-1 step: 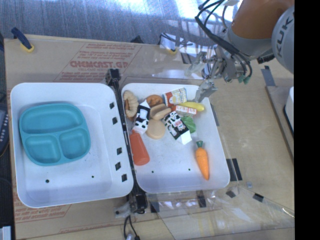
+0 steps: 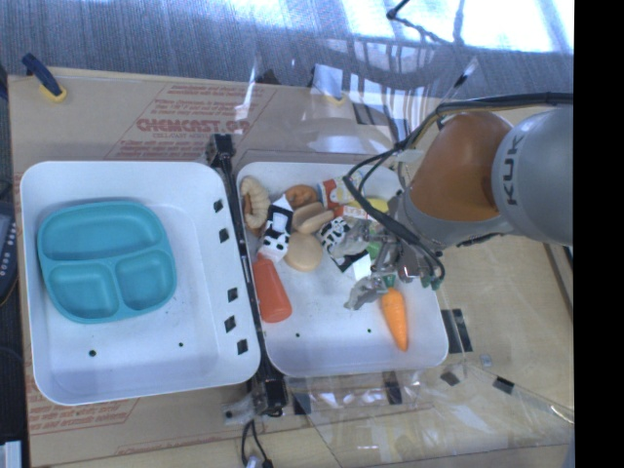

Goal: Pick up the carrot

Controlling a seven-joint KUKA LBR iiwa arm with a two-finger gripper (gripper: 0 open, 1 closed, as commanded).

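Carrot (image 2: 395,320) lies on the floor of the right bin (image 2: 322,359), near its right wall, leafy end up toward the pincer (image 2: 375,283). Pincer sits just above and left of the leafy top; whether it is open or closed cannot be told. Recommended: centre over the orange body, straddle it across its narrow width, descend squarely, clear of the bottle (image 2: 271,288) and neighbouring toys.

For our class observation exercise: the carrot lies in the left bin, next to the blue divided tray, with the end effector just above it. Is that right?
Not quite. The camera view shows the carrot in the right bin, near its right edge, with the end effector just above it. The blue divided tray sits alone in the left bin.
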